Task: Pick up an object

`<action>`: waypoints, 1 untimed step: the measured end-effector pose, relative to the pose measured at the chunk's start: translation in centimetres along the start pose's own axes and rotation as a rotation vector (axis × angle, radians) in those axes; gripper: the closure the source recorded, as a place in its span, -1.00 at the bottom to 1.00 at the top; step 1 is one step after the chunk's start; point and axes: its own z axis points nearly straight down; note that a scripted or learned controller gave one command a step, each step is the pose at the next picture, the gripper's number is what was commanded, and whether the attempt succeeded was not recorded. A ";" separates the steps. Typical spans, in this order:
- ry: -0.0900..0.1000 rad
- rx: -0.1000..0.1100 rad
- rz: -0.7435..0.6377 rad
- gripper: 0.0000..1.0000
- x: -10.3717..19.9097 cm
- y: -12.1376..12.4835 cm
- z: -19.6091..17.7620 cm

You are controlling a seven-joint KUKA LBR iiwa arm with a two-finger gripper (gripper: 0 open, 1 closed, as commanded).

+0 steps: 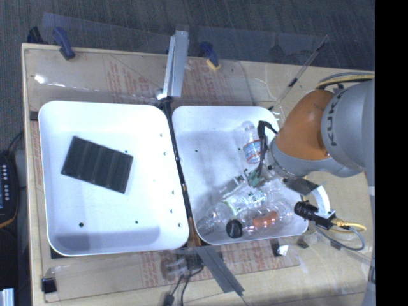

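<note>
I see the hand point(258, 174) low in the right shallow white bin point(204, 145), among clear crumpled plastic bottles point(245, 209); I cannot tell its state. The bottle pile lies just below-left of the hand, its long axis running along the bin's lower wall. A dark ribbed rectangular pad point(97, 164) lies in the left white bin point(57, 116), well apart.

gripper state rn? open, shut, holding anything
gripper: cannot be told. It is low in the right bin, among the clear plastic bottles, with the wrist over it.
</note>
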 end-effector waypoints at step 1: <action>-0.001 0.000 -0.068 -1.00 -1.2 2.4 -2.7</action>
